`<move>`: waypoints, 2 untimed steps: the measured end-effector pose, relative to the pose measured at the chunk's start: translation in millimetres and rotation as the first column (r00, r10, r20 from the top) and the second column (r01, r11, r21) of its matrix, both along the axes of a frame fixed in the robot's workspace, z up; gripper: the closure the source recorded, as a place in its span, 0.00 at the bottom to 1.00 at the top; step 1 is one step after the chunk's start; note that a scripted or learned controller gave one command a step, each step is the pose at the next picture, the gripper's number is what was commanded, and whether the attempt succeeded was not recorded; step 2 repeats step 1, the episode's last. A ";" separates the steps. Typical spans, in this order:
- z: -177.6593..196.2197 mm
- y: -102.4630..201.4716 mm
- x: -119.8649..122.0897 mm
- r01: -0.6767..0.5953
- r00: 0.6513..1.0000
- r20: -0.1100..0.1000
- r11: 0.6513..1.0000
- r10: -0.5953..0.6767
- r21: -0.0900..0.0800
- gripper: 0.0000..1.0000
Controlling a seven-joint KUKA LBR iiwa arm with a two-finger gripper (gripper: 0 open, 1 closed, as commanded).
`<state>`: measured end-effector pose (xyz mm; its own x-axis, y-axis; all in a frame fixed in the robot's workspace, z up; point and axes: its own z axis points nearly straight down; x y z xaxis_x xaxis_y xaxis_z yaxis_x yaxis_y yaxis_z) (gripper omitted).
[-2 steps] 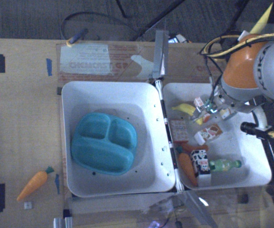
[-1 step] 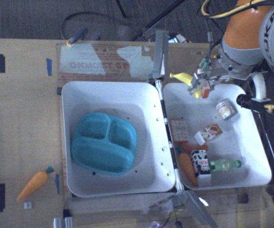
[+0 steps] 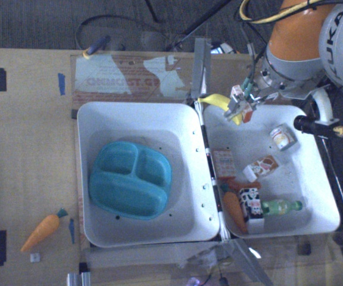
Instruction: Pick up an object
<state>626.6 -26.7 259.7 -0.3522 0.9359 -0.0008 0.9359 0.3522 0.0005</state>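
My gripper (image 3: 241, 107) hangs over the back left corner of the right bin (image 3: 314, 177). It is shut across the middle of a yellow banana (image 3: 216, 101). One end of the banana sticks out left over the bin's rim, and the other end pokes out just below the fingers. Lower in the same bin lie a small round can (image 3: 282, 137), a red and white carton (image 3: 262, 167), a pale packet (image 3: 223, 159), an orange carrot (image 3: 234, 211), a black and white box (image 3: 252, 204) and a green bottle (image 3: 282, 206).
The left bin (image 3: 94, 124) holds a teal divided plate (image 3: 131, 179). A metal divider (image 3: 199, 70) runs between the bins. A second carrot (image 3: 40, 232) lies on the bench at the front left. Cables and the arm's orange band (image 3: 305, 5) crowd the back right.
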 end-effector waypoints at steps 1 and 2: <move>-30.3 -11.9 -13.3 -0.048 0.999 -0.001 0.999 0.048 0.001 1.00; -30.3 -11.9 -13.3 -0.048 0.999 -0.001 0.999 0.048 0.001 1.00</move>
